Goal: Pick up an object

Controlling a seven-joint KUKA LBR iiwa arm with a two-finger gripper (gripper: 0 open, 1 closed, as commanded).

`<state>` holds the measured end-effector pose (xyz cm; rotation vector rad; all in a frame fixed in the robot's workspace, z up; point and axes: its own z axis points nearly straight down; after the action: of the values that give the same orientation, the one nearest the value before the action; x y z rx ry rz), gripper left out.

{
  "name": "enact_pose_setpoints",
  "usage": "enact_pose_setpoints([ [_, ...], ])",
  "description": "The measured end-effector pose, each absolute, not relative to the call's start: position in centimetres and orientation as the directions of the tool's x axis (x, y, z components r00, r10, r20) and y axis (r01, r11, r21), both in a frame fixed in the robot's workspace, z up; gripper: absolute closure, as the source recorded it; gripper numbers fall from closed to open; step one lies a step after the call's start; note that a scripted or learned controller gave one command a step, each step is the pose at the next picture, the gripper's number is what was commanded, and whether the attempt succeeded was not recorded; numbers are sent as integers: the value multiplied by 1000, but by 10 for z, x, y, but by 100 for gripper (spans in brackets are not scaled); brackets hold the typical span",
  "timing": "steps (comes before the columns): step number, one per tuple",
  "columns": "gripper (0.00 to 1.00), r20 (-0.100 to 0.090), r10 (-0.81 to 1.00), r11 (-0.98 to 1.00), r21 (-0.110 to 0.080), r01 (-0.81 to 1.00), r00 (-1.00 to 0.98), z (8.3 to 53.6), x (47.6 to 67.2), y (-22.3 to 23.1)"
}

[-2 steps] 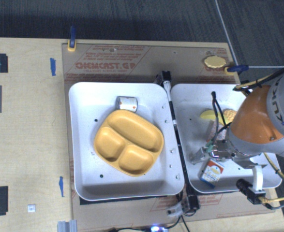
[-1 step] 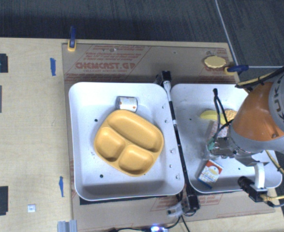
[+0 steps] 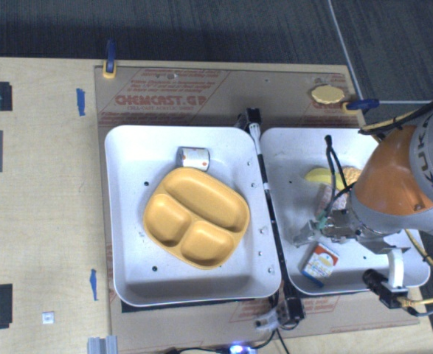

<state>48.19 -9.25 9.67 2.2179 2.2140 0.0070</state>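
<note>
My gripper (image 3: 321,229) is low inside the right bin (image 3: 290,198), under the orange-banded wrist (image 3: 389,179). Just below it lies a small white, orange and blue carton (image 3: 319,263), close to the gripper; whether they touch is unclear. A yellow banana-like piece (image 3: 319,175) and a brownish item (image 3: 349,175) lie just beyond the gripper, partly hidden by the arm and a black cable.
The left bin (image 3: 127,198) bears a large yellow divided plate (image 3: 195,216) and a small white and silver item (image 3: 193,157) at its far side. A black divider clip runs between the bins. A round tan disc (image 3: 327,94) sits on the board behind the right bin.
</note>
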Motion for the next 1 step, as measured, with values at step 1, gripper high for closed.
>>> enact_pose_setpoints([
  [1,0,1,1000,0,1,1000,0,86,480,-93],
])
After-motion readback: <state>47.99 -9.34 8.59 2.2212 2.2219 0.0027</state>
